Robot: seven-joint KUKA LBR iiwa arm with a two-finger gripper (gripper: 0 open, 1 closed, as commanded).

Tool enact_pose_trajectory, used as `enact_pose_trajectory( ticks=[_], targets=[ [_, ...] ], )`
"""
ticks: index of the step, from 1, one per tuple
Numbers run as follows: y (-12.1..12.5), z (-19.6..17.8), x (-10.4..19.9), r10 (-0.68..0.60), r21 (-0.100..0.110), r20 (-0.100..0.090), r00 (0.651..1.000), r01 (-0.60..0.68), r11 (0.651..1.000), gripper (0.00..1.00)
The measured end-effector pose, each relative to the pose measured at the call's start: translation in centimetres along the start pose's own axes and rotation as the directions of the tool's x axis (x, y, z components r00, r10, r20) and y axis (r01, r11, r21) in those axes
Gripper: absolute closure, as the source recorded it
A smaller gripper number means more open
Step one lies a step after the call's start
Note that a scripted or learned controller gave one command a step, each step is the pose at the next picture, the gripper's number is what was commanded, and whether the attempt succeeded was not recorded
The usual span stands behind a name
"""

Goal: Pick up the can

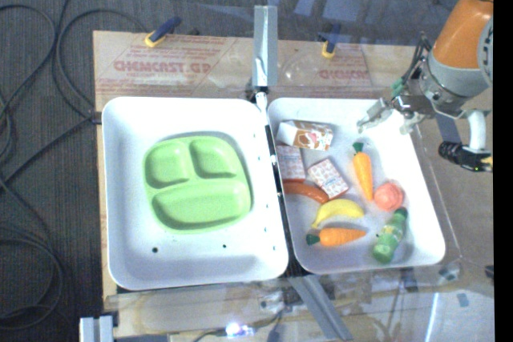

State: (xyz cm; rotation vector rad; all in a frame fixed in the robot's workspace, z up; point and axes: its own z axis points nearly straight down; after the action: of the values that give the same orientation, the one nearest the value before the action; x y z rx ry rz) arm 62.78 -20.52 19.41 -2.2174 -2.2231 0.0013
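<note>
My gripper (378,118): it hangs over the far right corner of the right bin, fingers slanting down to the left; I cannot tell how they stand, and I see nothing between them.
My arm (463,44): it comes in from the right, the orange band showing above the grey wrist.
Can (307,135): it lies on its side in the far left part of the right bin, white with a red and brown label, apart from my gripper.
Right bin (429,208): white and shallow, it holds all the small items.
Carrot (363,173): orange, lengthwise in the middle of the bin, its green top toward the far side.
Second carrot (337,236): it lies crosswise near the front, just below the banana.
Banana (339,211): yellow, curved, touching the sausage's end.
Sausage (304,191): reddish, slanted beside the bin's left wall.
Two packets (327,178): patterned, red and white, side by side below the can.
Red round item (389,195): right of the carrot; what it is I cannot tell.
Green bottle (389,237): tilted in the front right corner.
Left bin (120,172): it holds a green divided plate (198,181), three compartments, set in the middle.
</note>
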Motion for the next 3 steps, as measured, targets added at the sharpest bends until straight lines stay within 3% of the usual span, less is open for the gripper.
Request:
enact_pose_trajectory(
  ticks=[1, 2, 3],
  targets=[
    [4.4, 10.5, 5.2, -0.036, -0.009, 0.007, 0.999, 0.036, 0.999, 0.00],
    [4.1, 6.2, 10.6, -0.006, 0.000, 0.002, 1.000, 0.006, 1.000, 0.00],
    [0.1, 10.3, 10.3, 0.187, -0.015, -0.003, 0.982, -0.187, 0.982, 0.00]
  ],
)
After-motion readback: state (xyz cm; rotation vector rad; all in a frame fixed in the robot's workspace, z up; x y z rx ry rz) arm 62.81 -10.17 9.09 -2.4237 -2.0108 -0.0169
